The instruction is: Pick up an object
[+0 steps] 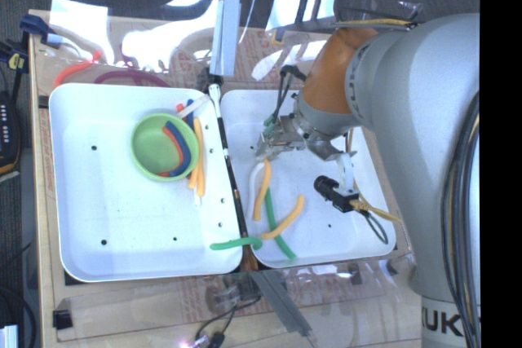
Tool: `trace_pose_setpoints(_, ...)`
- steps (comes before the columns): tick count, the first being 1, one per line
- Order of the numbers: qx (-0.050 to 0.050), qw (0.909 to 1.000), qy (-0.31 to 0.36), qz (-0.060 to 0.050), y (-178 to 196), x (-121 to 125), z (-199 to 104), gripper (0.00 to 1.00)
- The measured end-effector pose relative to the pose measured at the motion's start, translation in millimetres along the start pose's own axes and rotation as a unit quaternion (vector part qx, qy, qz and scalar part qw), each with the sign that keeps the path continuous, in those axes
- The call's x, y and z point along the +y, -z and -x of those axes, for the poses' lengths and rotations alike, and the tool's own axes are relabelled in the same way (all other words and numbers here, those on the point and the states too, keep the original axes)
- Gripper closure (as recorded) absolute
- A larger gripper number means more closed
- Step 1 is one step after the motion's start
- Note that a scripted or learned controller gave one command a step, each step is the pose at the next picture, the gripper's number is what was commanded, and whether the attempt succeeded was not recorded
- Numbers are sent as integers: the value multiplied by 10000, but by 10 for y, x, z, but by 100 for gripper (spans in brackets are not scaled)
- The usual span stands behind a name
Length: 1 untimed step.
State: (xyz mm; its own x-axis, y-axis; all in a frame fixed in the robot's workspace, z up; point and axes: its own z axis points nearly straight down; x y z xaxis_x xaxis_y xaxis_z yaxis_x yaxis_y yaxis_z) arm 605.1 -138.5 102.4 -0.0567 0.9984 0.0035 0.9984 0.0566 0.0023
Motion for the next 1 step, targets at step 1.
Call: trace_pose_setpoints(1, -11, 9989, -472, -12, 903, 228, -617, 100)
